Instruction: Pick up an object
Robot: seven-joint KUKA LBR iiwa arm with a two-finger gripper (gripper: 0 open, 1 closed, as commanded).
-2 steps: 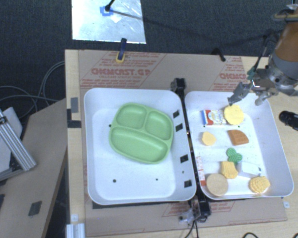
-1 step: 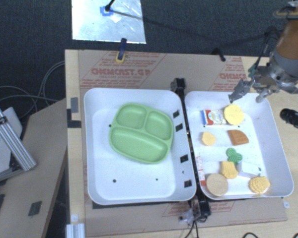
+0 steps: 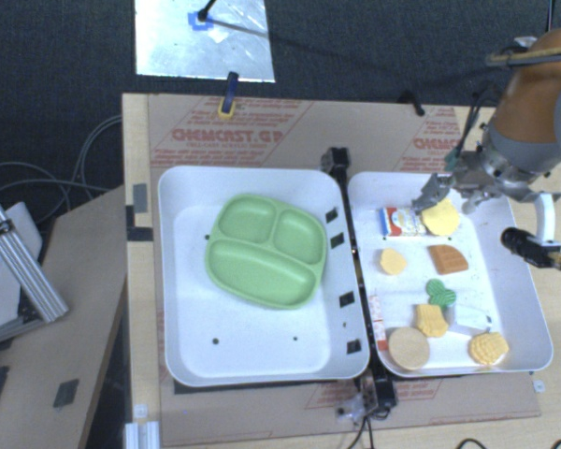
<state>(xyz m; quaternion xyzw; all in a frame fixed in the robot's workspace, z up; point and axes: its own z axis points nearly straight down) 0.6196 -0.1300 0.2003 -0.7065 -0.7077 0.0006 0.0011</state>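
Two white bins sit side by side on the bench. The left bin (image 3: 182,340) holds a green divided plate (image 3: 266,251) lying flat near its middle, its three compartments facing up.

The right bin (image 3: 524,307) holds the small items. Near its far left corner lies a small red, white and blue packet (image 3: 399,222), and just beside it, toward the right, a pale yellow rounded piece (image 3: 441,220). Below those, a small yellow lump (image 3: 393,263) lies near the left edge and a brown slice like toast (image 3: 448,259) sits near the middle. Further toward the near edge come a green leafy piece (image 3: 439,294), a yellow chunk (image 3: 431,321) touching it from below, a round tan biscuit (image 3: 409,349) at the near left corner, and a yellow bumpy piece like corn (image 3: 487,348) near the near edge.

The arm (image 3: 538,101) reaches in over the far right corner of this bin. Its gripper (image 3: 449,195) hangs over the far edge, right above the pale yellow rounded piece and the packet. Whether the gripper is spread or closed cannot be told from this angle, nor whether it touches either item.
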